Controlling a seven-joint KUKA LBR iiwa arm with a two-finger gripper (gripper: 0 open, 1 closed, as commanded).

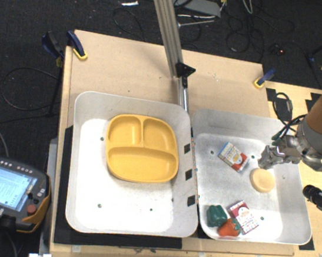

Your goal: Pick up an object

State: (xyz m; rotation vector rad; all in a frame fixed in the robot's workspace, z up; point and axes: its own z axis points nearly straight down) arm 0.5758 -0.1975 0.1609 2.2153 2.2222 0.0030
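Observation:
My gripper hangs over the right bin, at its upper right part, just above and left of a pale yellow round disc. A small red and white carton lies to the gripper's left. At the bin's front lie a green piece, a red piece and a red and white packet, close together. Nothing shows between the fingers.
The left bin holds a yellow divided plate. A grey metal pole slants from the back to the seam between the bins. A teach pendant lies off the bench at the lower left.

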